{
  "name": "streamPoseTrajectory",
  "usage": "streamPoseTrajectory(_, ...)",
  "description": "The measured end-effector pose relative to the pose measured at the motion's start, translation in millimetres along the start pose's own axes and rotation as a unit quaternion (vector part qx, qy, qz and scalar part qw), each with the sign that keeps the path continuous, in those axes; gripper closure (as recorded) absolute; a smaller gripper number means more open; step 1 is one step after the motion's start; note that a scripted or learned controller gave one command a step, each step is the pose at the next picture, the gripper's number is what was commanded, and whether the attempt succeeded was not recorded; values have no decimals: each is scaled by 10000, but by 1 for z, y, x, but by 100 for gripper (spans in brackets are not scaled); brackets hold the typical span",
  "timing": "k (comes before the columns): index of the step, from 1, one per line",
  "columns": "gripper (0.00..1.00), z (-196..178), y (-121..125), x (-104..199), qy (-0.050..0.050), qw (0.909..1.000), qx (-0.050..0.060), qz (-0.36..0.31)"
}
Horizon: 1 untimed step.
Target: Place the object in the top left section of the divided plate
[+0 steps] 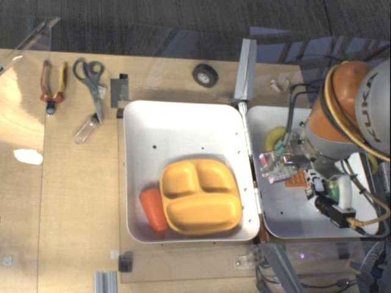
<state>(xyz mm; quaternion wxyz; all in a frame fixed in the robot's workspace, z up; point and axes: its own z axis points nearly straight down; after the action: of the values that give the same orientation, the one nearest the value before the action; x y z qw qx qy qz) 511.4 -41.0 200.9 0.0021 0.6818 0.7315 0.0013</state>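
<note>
The grey arm (351,112) bends over the right bin (275,221), its gripper (282,163) lowered among small items; whether it is open cannot be told. An orange carrot (153,211) lies in the left bin (183,118), touching the yellow divided plate (200,196), long axis running near-to-far

Left bin (183,118): upper half open floor, easy entry from 12 o'clock. Divided plate (200,195) fills the lower middle, with an orange carrot-like piece (153,211) touching it at 9 o'clock. Right bin (278,215) crowded: arm (351,108) overhead, clutter (278,166) at 9 o'clock; floor free at 6 o'clock.
</note>
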Motion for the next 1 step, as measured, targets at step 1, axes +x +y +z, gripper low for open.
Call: streamPoseTrajectory(1,100,-69,-18,63,7,9994,-10,-343)
